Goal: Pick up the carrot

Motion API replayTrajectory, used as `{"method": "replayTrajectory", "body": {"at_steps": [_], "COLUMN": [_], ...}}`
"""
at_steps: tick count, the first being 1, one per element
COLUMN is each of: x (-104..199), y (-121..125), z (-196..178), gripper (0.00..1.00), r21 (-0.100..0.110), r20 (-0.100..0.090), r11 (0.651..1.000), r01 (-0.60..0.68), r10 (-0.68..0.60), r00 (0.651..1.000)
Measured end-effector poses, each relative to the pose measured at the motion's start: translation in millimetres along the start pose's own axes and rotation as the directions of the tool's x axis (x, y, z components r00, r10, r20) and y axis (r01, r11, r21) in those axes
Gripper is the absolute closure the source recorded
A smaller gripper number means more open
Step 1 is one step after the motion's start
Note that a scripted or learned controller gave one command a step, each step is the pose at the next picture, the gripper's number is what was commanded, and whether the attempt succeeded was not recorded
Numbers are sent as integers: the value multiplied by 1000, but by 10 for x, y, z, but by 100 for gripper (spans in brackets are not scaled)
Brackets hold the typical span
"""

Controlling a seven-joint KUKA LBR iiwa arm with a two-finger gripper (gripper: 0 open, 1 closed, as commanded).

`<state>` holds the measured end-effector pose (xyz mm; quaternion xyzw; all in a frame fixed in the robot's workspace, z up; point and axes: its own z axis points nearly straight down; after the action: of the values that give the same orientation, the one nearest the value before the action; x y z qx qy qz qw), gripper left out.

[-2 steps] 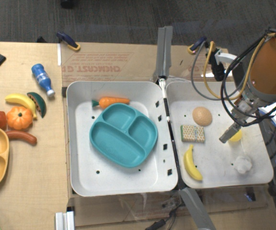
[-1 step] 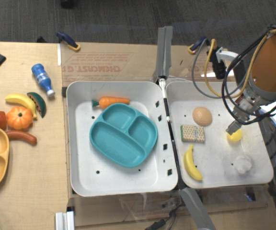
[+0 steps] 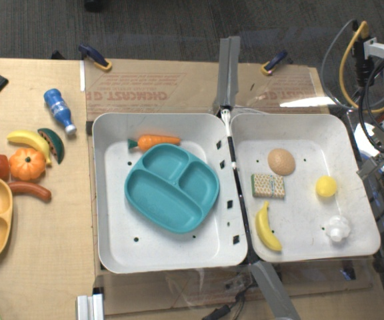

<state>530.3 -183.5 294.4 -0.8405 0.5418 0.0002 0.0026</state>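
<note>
Nearest the camera, in the right bin (image 3: pixel 352 139), a toy banana (image 3: pixel 267 227) is lying along the near-left corner and a small white lump (image 3: pixel 337 229) is sitting near the near-right corner (too washed out to name). Behind them a speckled block (image 3: pixel 269 186), a yellow ball (image 3: pixel 326 187) and a brown egg (image 3: pixel 281 161) are resting apart from one another. They look scattered loosely, probably so that each can be reached on its own.

In the left bin (image 3: pixel 112 245) a teal divided plate (image 3: pixel 172 187) is taking up the middle, lying flat and a little askew. The carrot (image 3: pixel 154 141) is lying just beyond the plate's far rim, between the plate and the bin's far wall, close enough that it seems to be touching the rim, though I cannot be sure. It is lying flat and roughly parallel to the far wall. That narrow slot is likely to be making a grasp awkward, since fingers coming down would be crowding against the plate on one side.

The carrot is looking like a small plastic toy: a smooth orange body tapering to the right, with a dark green top at its left end.

Farther back, a sheet of cardboard (image 3: pixel 152 85) is being held to the bench by clamps (image 3: pixel 95 57). How the gripper's jaws are standing cannot be told.
</note>
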Motion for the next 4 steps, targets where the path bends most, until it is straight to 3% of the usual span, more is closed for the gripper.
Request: {"method": "replayTrajectory", "body": {"at_steps": [1,2,3,4], "x": [299,232,-21,-25], "y": [-67,91,99,357], "z": [-337,895,1426,231], "gripper": [100,100,100,100], "r21": [0,-4,-4,-1], "r20": [0,2,4,0], "r11": [1000,1000,953,986], "r01": [-21,-30,303,169], "r10": [21,30,-303,-169], "r00": [1000,1000,953,986]}}
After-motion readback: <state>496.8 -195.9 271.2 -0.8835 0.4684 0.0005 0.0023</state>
